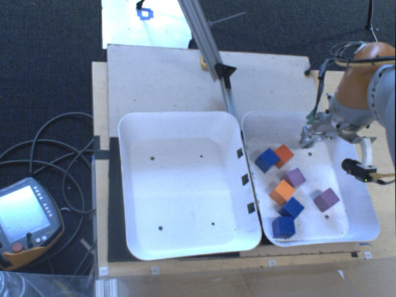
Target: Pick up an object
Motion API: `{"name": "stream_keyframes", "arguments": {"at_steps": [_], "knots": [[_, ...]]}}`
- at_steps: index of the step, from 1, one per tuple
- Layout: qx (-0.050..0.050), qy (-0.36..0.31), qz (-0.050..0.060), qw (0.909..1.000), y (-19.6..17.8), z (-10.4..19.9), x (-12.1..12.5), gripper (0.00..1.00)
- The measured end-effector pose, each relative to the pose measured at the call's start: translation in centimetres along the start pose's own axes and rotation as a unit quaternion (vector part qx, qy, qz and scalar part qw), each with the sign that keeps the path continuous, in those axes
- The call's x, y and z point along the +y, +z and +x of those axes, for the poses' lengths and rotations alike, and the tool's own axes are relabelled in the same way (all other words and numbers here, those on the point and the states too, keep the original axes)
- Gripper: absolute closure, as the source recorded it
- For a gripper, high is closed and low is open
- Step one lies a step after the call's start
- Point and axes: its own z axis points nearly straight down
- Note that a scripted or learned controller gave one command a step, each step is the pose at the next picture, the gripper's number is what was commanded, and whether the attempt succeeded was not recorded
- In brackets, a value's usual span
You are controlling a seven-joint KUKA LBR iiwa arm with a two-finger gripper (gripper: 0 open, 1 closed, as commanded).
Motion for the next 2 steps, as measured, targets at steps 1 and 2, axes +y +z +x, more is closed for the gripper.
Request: {"name": "stream_keyframes", "arguments": {"at_steps": [1,2], "knots": [[0.000,0.000,-0.001,1.0000,-4.8,0.7,0.1,1.00],[-0.001,0.000,-0.002,1.0000,-11.2,0.0,0.6,1.00]]}}
